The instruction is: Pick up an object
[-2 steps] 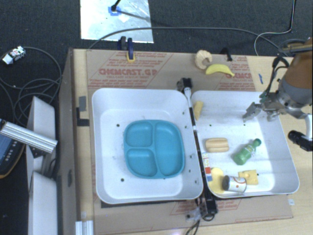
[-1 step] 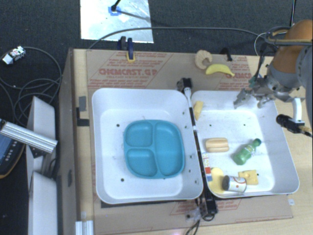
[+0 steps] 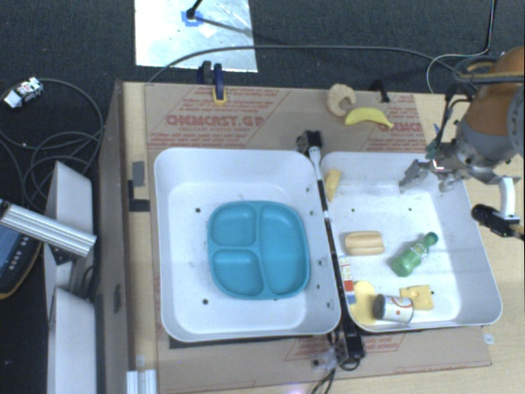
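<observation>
We are viewing the gripper (image 3: 422, 173) hovering over the upper right area of the right bin (image 3: 472, 245), and we cannot tell whether it is released or clenched; nothing is showing in its grasp. Below the gripper and well apart from it, the green bottle (image 3: 413, 254) is lying tilted on the bin floor, with the hot dog bun (image 3: 362, 243) lying to the bottle's left. Farther below, the yellow block (image 3: 418, 295) and the toppled can (image 3: 391, 308) are resting near the front wall.
</observation>
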### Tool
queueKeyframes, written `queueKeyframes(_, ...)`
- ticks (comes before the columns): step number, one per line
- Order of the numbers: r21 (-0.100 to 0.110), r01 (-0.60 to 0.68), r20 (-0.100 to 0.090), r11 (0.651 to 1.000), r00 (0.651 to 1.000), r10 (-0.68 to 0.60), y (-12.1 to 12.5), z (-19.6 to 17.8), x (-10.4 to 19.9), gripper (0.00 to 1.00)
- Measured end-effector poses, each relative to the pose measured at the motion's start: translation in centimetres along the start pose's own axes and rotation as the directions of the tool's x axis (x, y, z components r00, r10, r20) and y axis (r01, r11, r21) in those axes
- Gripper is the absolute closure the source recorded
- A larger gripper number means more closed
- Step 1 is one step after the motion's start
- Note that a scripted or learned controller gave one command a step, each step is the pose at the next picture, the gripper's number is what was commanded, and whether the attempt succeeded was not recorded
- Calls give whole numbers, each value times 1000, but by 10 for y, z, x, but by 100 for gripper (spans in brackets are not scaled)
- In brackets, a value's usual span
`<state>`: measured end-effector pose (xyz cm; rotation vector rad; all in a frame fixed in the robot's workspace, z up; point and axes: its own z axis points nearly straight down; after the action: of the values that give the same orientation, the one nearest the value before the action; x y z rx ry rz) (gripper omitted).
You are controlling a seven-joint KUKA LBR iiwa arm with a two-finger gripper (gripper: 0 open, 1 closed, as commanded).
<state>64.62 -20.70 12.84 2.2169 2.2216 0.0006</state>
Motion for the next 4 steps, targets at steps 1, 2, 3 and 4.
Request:
queueKeyframes(1,1,0,0,1000,1000,0,-39,-3,0,0)
queueKeyframes(2,-2,2,-1,1000,1000,-2,6,-17,10,0)
queueKeyframes(3,-1,0,0,1000,1000,0,4,-31,0,0)
queueKeyframes(4,-1,3,-2,1000,1000,-3,24,-33,57,0)
